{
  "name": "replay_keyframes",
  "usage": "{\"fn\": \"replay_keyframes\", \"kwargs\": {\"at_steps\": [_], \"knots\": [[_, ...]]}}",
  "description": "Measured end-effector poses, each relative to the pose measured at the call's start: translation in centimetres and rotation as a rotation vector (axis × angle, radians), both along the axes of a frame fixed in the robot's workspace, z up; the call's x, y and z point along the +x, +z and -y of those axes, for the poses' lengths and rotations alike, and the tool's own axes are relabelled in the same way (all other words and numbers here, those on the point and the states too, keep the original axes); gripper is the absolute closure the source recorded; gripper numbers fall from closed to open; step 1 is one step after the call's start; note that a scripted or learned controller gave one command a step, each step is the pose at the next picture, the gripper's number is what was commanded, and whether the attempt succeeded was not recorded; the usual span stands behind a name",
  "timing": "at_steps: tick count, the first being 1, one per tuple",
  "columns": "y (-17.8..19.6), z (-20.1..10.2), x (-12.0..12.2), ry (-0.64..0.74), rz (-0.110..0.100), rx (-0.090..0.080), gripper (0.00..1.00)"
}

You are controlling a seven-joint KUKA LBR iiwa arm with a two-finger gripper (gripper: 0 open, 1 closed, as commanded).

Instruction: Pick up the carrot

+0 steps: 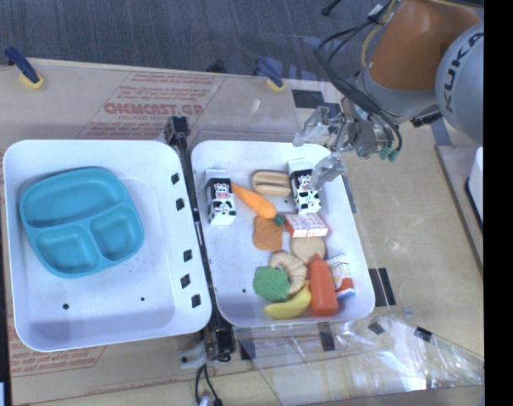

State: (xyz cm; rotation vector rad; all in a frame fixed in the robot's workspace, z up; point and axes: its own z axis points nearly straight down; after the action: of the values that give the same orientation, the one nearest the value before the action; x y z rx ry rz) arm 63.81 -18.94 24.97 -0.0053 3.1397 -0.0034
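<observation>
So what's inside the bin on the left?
The left bin holds a blue tray with three compartments, lying flat toward its far side. Whatever might be beneath the tray is covered and can't be seen.

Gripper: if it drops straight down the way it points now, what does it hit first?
Probably the right-hand milk carton, directly under the gripper, not the carrot, which lies further left. Depth is hard to judge here.

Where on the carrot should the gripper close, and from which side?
Across the middle of the carrot, coming straight down. It lies flat and slanted, with the milk carton by its thin tip and the hot dog close above, so the fingers should straddle its narrow width.
</observation>
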Motion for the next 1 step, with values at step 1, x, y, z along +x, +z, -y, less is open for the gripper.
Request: {"fn": "replay_keyframes", "kwargs": {"at_steps": [1], "knots": [[-14.37, -3.28, -3.65, -0.093, 0.008, 0.001, 0.00]]}}
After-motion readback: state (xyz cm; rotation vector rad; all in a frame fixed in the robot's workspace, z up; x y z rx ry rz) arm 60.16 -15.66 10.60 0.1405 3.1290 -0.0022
